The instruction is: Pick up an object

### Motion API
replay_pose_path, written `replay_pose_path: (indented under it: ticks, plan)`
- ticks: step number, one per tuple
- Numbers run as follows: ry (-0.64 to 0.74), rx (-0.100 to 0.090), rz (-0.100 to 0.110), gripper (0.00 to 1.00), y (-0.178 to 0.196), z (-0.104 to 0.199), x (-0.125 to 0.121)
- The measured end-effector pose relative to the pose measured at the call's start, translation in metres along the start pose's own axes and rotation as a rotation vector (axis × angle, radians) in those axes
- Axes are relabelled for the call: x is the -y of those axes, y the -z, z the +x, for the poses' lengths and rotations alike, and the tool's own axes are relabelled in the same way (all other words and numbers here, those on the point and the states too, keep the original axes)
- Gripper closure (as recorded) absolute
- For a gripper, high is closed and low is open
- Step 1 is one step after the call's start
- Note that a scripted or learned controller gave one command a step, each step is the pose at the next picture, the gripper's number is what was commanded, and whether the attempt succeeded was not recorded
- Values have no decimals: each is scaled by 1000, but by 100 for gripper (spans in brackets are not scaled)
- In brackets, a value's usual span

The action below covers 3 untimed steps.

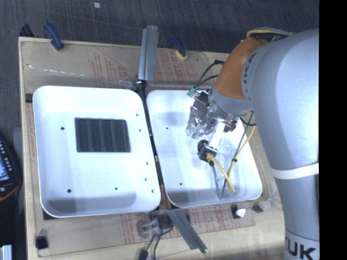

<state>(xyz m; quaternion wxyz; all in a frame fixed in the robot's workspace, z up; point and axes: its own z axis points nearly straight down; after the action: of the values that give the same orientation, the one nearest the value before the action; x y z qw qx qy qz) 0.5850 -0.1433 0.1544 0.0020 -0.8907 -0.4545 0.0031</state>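
Item: dark ribbed panel (102,135), lying flat mid-floor in the left bin (49,99). Probably stiff, light and low-profile (little edge to pinch), so best taken across its shorter side. Gripper (195,124) is over the right bin (173,188), well apart from the panel; spread or closed cannot be told.

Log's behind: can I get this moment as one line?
gripper over right bin | grasp: cannot tell | grey slab flat in left bin, apart from gripper | pick: not confirmed
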Motion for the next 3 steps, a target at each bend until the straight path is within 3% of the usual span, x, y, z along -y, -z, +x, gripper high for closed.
replay_pose_path:
  ticks: [1, 2, 3]
  plan:
    - [126, -2, -4, 100, 17, -32, -17]
    - [303, -2, -5, 100, 88, -43, -31]
    - [17, -4, -7, 100, 169, -37, 9]
